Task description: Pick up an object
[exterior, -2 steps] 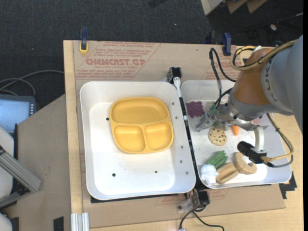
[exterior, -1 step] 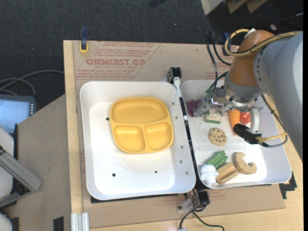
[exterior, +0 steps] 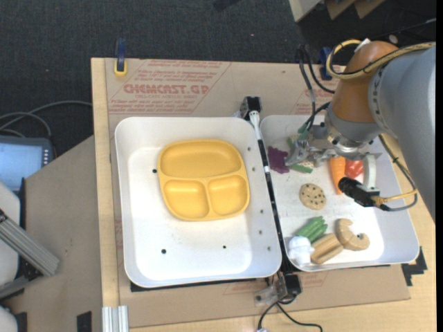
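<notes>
Left bin [exterior: 138, 254] held yellow divided plate [exterior: 204, 178]. Right bin [exterior: 394, 247] held toys: bagel piece [exterior: 351, 233], cookie [exterior: 312, 196], purple item [exterior: 277, 159]. Gripper [exterior: 310, 152] sat low at far side, cookie just nearer; finger state unclear.

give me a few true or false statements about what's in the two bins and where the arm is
1. The yellow divided plate lies in the left bin. True.
2. The cookie sits on the yellow plate. False: it lies in the right bin.
3. The gripper is over the right bin. True.
4. The purple piece lies by the right bin's far right wall. False: it lies near the divider between the bins.
5. The orange carrot is in the right bin. True.
</notes>
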### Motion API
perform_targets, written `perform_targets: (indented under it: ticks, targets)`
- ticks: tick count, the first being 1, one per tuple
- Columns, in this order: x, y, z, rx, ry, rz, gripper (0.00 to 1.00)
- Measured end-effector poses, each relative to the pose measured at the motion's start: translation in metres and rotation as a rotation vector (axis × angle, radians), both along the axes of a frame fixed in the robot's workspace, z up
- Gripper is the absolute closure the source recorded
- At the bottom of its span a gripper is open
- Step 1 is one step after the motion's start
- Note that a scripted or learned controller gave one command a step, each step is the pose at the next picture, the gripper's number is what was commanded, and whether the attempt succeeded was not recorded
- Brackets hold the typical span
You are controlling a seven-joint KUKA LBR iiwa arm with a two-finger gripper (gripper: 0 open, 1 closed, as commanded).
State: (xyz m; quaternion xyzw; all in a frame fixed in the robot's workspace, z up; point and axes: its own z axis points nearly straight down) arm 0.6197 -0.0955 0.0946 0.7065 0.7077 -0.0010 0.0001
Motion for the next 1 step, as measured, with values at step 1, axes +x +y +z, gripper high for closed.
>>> perform_targets:
  ticks: [1]
  targets:
    - [-0.0289,0.0568,0.0963,0.003,-0.010,0.004,1.00]
